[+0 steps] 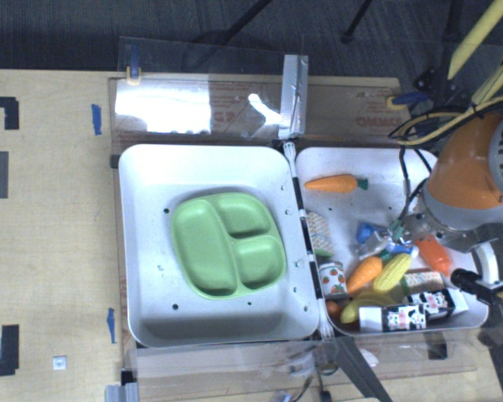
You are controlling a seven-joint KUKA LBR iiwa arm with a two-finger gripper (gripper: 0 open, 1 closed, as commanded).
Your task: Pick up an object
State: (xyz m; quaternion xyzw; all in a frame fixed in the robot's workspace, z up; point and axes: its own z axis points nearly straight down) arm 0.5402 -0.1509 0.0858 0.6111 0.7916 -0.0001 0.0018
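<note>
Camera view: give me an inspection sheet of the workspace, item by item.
Surface: wooden bench with two white bins side by side.
Job's things: right bin holds a carrot, a corn cob, a second carrot and cow-print cartons, piled close.
Clutter: green divided tray in the left bin.
Grippers: gripper low over the pile; grasp cannot be judged.
Cables: yellow and black cables at upper right.
Surroundings: dark floor, stand legs.

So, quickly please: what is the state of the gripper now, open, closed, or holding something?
Gripper: cannot be told; it is low in the right bin, over the toy pile.
</note>
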